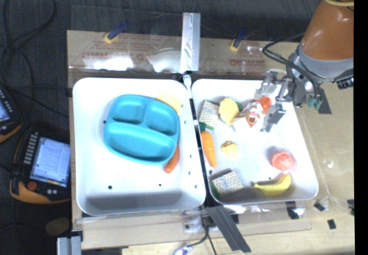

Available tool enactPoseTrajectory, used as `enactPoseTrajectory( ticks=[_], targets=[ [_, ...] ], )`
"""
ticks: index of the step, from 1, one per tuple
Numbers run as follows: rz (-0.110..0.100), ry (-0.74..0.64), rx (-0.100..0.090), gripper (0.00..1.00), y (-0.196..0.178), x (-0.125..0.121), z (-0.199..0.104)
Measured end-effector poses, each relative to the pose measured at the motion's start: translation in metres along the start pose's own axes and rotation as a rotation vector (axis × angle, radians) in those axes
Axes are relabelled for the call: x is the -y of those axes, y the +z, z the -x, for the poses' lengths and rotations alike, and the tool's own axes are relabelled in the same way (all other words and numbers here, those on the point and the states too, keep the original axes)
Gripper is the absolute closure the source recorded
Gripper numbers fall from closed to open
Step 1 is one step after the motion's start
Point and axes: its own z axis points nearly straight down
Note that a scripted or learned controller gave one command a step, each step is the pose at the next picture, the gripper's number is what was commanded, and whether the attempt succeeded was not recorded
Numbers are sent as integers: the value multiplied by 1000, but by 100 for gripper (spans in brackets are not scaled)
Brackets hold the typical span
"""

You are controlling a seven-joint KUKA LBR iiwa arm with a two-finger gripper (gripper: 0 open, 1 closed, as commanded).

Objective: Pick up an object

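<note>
The gripper (270,105) hung open over the right bin (305,156); the tomato (282,160) looked light, slippery, best gripped across its middle.

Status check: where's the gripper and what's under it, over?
Gripper open, low over right bin, far side. Nothing between fingers. Nearest: small red-and-white item. Tomato and banana nearer the front, untouched.

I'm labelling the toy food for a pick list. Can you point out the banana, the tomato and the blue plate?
banana (273,185): camera view, middle of its yellow curve.
tomato (283,160): camera view, centre of its red top.
blue plate (133,136): camera view, floor of its large front compartment.
</note>
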Motion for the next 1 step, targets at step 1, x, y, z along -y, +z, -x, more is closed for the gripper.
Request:
enactPoseTrajectory(
  ticks=[1],
  targets=[
    [0, 210, -5, 0, 99, -3, 37]
  ],
)
